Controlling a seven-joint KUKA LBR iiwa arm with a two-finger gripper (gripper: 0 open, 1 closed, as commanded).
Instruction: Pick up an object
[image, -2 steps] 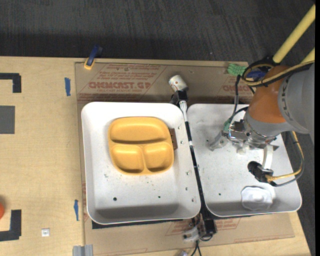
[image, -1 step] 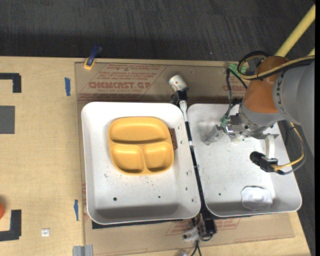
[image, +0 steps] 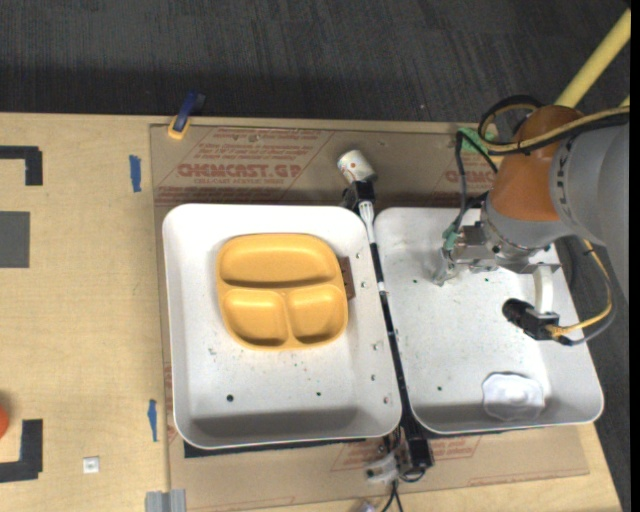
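Camera view: gripper (image: 447, 262) low in the right bin (image: 420, 400); we cannot tell its finger state. We judge approach phase; next, reposition over the white object (image: 512, 393).

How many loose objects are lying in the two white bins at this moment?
2. A yellow divided tray lies in the left bin, and a small white object sits near the front of the right bin. The arm may hide more.
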